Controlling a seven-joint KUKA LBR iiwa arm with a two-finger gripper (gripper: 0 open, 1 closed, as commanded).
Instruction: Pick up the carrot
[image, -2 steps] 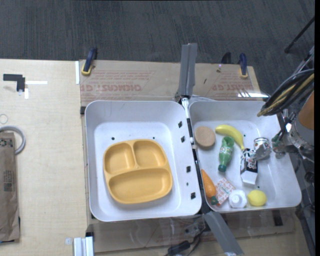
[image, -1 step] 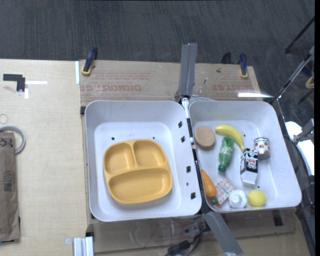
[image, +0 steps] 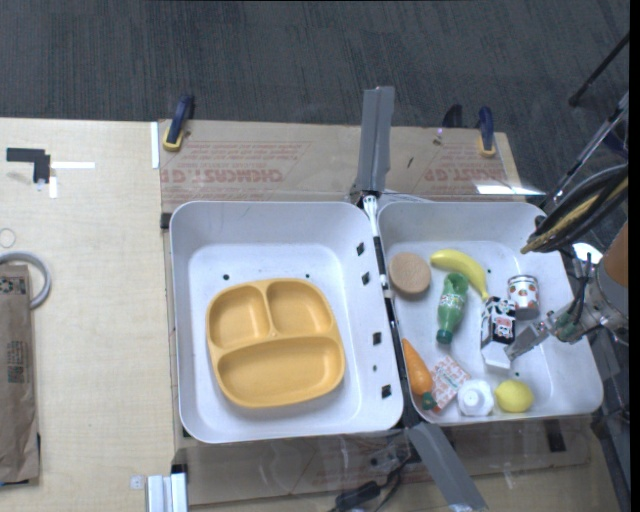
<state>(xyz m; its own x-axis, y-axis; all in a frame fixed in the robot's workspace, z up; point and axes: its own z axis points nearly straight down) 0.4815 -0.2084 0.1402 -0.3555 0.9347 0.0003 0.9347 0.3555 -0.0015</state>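
Note:
The orange carrot (image: 417, 368) lies against the left wall of the right bin (image: 570, 400), its green end pointing toward the front. My gripper (image: 527, 338) reaches in from the right and hangs low over the bin's right part, beside a small black-and-white box (image: 499, 326). It is well to the right of the carrot, with a red-and-white packet (image: 449, 378) between them.
The right bin also holds a banana (image: 461, 269), a green bottle (image: 451, 308), a round brown bun (image: 409, 273), a small can (image: 522, 293), a lemon (image: 514, 396) and a white-capped item (image: 476, 399). A yellow divided plate (image: 275, 342) sits in the left bin (image: 190, 300).

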